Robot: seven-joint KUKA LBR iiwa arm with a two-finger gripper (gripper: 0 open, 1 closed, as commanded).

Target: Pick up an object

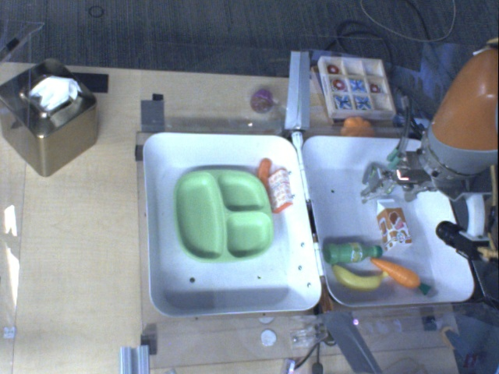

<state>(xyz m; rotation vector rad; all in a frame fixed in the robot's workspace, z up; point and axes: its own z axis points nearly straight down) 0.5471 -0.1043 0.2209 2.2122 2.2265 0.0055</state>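
Gripper (380, 179) sits over the upper middle of the right bin (343, 156), arm coming in from frame right; fingers look spread, nothing between them, bare bin floor below. Pickable items lie in the lower part of that bin: a small orange-and-white packet (394, 227) just below-right of the gripper, apart from it; a green bottle (352, 252) lying on its side near the lower left; a yellow banana (356, 277) just beneath the bottle, touching or nearly so; an orange carrot (399, 273) with a green tip running to the lower right, its near end by the bottle cap. Left bin (160, 232) holds a green divided tray (224, 213) at centre, with a red-white wrapper (280, 189) and a small orange piece (265, 168) at the tray's upper right, against the bin's right wall. Above the bins at frame top, a tic-tac-toe board (355, 86) and an orange item (357, 126) just under it. Purple round thing (262, 99) on the bench upper centre. Brass-coloured box (48, 123) with white contents at upper left.
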